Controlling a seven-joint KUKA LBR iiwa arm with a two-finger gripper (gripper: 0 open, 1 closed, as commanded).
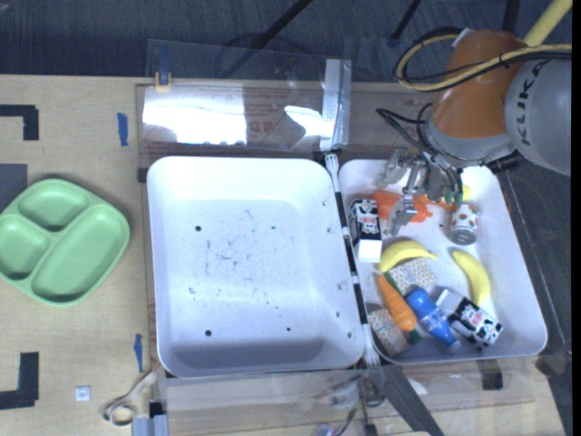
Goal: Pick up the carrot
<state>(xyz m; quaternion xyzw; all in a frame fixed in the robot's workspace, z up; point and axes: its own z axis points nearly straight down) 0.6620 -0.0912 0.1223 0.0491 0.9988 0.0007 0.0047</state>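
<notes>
The carrot (pixel 397 305) is a short orange root lying at a slant in the front left part of the right bin (pixel 519 271), between a netted pad and a blue bottle (pixel 429 314). My gripper (pixel 416 191) hangs over the back of the same bin, well behind the carrot and apart from it. A small orange piece (pixel 402 207) sits right under the gripper; I cannot tell whether it is held.
Around the carrot the right bin holds two yellow bananas (pixel 474 278) (pixel 406 253), a small can (pixel 464 224), a black-and-white carton (pixel 366 216) and a cow-patterned box (pixel 478 322). The left bin (pixel 245 262) lies beside it. A green divided plate (pixel 59 241) rests at far left.
</notes>
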